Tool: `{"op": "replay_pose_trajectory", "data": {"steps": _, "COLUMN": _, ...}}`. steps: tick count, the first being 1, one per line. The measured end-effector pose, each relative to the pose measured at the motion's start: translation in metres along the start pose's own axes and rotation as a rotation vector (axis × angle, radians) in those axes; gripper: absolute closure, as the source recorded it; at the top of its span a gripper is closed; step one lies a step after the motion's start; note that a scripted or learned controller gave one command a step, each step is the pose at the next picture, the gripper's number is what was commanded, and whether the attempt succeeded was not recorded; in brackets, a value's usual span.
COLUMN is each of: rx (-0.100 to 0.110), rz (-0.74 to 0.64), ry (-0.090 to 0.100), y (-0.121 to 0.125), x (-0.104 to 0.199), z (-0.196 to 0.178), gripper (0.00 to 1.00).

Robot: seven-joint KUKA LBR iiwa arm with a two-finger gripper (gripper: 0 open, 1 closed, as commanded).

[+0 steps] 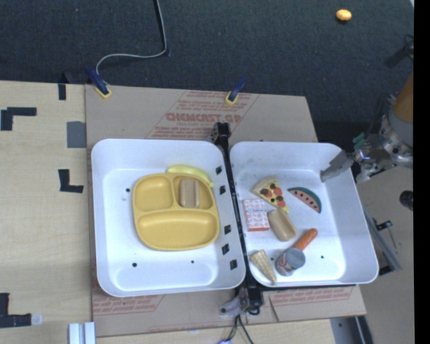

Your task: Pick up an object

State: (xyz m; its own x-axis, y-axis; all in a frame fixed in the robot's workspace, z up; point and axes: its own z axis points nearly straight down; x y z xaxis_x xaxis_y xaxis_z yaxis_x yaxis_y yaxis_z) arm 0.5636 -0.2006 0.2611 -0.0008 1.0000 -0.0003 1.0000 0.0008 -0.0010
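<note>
The right white bin (pixel 336 236) holds several toy foods: a pizza slice (pixel 271 192), a watermelon slice (pixel 306 199), a red and white packet (pixel 256 216), a tan bun (pixel 282 225), an orange-red sausage (pixel 305 239), a grey can (pixel 290 262) and a pale cone-shaped wedge (pixel 263 266). My gripper (pixel 334 170) hangs over the bin's far right corner, up and right of the watermelon slice, touching none of the items. Nothing shows in its grasp.
The left white bin (pixel 161 270) carries a yellow divided plate (pixel 176 222) with a brown piece (pixel 189 193) in one compartment. Black clips (pixel 221 131) join the bins. Clamps (pixel 99 84) hold the cardboard base. A white cable (pixel 134 54) and a small orange ball (pixel 343 15) lie on the dark floor.
</note>
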Motion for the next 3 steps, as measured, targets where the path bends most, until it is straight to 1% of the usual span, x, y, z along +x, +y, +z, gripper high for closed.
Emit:
{"op": "replay_pose_trajectory", "data": {"steps": 1, "rx": 0.004, "rz": 0.0, "ry": 0.002, "y": 0.031, "x": -0.016, "z": 0.133, "gripper": 0.0}}
{"op": "replay_pose_trajectory", "data": {"steps": 2, "rx": -0.007, "rz": -0.001, "ry": -0.002, "y": 0.056, "x": 0.027, "z": 0.172, "gripper": 0.0}}
{"op": "replay_pose_trajectory", "data": {"steps": 3, "rx": 0.007, "rz": -0.002, "ry": -0.001, "y": 0.104, "x": 0.075, "z": 0.175, "gripper": 0.0}}
